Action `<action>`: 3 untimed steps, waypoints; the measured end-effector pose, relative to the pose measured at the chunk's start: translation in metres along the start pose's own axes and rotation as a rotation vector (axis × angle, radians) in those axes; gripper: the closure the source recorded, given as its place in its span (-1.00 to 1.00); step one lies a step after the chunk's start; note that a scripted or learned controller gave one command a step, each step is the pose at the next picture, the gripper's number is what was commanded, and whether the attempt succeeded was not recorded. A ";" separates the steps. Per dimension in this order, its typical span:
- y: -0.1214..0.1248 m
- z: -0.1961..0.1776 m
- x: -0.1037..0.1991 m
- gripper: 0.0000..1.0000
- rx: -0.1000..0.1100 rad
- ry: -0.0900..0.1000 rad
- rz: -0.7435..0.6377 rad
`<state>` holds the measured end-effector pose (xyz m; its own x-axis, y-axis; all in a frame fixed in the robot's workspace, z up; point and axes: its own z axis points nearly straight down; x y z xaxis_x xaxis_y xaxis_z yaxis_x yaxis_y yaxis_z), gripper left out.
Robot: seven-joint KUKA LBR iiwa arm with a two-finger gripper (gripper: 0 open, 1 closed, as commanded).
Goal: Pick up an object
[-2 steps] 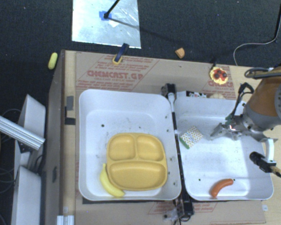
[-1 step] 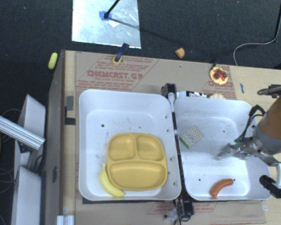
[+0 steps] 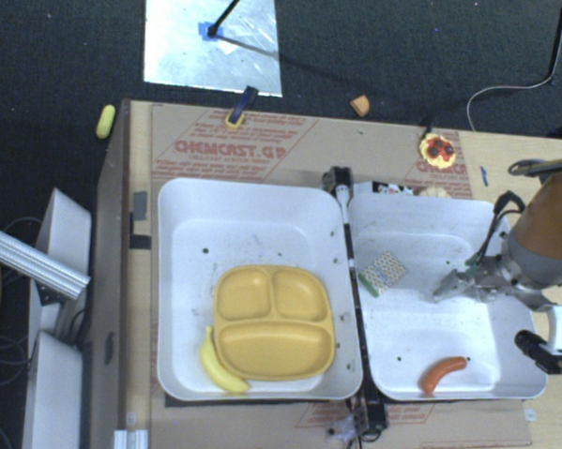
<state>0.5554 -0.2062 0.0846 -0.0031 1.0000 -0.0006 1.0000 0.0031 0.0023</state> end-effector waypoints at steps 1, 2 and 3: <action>0.049 0.000 0.011 -1.00 -0.001 0.000 -0.001; -0.063 0.000 0.009 -1.00 0.002 0.000 0.003; 0.009 0.000 0.000 -1.00 -0.001 0.000 0.000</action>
